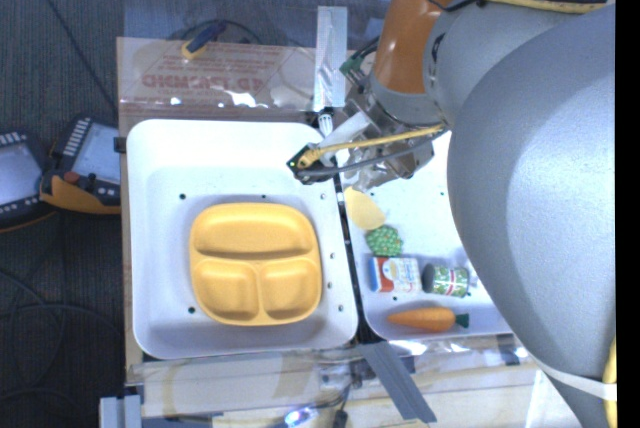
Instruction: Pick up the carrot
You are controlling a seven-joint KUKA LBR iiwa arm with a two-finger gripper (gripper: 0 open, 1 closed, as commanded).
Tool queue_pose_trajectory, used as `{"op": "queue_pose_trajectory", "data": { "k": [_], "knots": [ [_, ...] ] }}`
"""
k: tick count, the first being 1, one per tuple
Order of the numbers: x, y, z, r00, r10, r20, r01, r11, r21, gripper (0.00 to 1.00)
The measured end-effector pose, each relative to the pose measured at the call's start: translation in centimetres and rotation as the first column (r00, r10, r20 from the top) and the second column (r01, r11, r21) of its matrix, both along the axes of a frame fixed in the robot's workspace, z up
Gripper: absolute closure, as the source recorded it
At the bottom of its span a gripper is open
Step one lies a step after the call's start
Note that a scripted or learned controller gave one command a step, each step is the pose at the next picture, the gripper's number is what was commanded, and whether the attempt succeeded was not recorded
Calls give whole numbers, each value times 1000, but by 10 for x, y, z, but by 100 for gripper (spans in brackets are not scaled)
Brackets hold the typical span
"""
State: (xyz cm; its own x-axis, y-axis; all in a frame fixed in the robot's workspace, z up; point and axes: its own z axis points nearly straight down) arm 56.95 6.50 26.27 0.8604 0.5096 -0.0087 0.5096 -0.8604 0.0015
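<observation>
The carrot (425, 319), orange with a small green end pointing right, lies flat along the front edge of the right bin (375, 326). My gripper (392, 164) hangs over the far left part of that bin, well behind the carrot and apart from it, just beyond a pale yellow piece (364, 210). The grey arm (530, 166) covers most of the right bin's right side.
Between gripper and carrot lie a green broccoli piece (384, 240), a red and white carton (395, 274) and a small can (447, 280). The left bin (160, 166) holds a yellow divided plate (257, 261). A low wall (346, 256) separates the two bins.
</observation>
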Motion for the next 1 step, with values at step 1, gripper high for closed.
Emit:
{"op": "queue_pose_trajectory", "data": {
  "k": [1],
  "knots": [
    [-44,29,-83,968,-249,0,249,968,0,100]
  ]
}}
